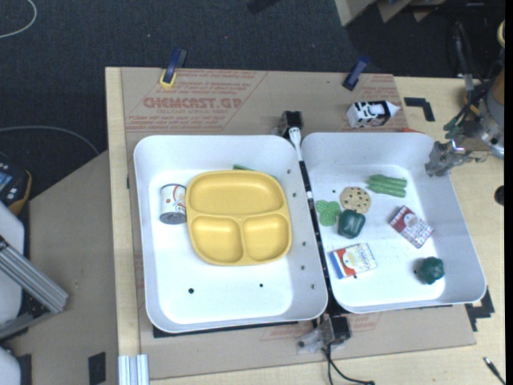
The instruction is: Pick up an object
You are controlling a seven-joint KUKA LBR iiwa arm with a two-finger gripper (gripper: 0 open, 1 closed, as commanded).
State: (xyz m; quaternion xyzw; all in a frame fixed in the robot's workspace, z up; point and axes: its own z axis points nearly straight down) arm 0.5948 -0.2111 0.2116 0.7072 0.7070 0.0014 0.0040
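Note:
The right bin [457, 215] holds several small things: a green pea pod [387, 185], a round cookie [354, 199], a pale green piece [327, 212], a dark green pepper [351, 224], a red packet [410, 226], a white, red and blue carton [353, 260] and a dark green lump [430, 270]. My gripper [442, 159] hangs at that bin's far right corner, over the rim and apart from all of them. Nothing shows in its grasp.
The left bin [160, 295] carries a yellow divided plate [239, 215], a small tin can [171, 203] to its left, and a green sliver [243, 168] behind it. A black and white toy [371, 113] lies on the bench beyond the right bin.

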